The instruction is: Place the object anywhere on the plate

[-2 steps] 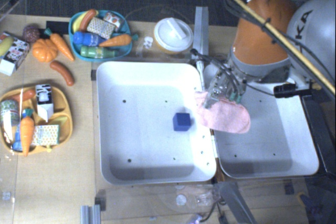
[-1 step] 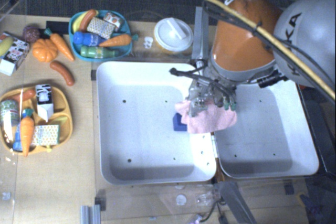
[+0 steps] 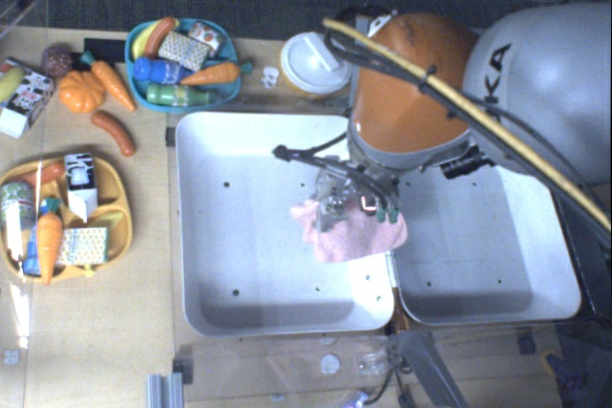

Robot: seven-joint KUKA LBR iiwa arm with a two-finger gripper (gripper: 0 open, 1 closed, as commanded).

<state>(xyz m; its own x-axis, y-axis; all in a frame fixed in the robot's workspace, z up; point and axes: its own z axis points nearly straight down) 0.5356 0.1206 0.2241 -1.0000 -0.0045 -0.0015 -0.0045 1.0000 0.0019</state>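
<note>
Wooden bench (image 3: pixel 143 339) carries two white bins; left bin (image 3: pixel 239 234) beside right bin (image 3: pixel 497 291). I see arm (image 3: pixel 421 91) reaching in from right, gripper (image 3: pixel 356 201) low over left bin's right side. Pink cloth (image 3: pixel 349 236) lies crumpled there, right under gripper, touching it. Grip state: cannot tell, mechanism hides it. Off to left: blue bowl (image 3: pixel 182 96) and yellow tray (image 3: pixel 120 205) of toy food, loose carrot (image 3: pixel 115 83).
</note>
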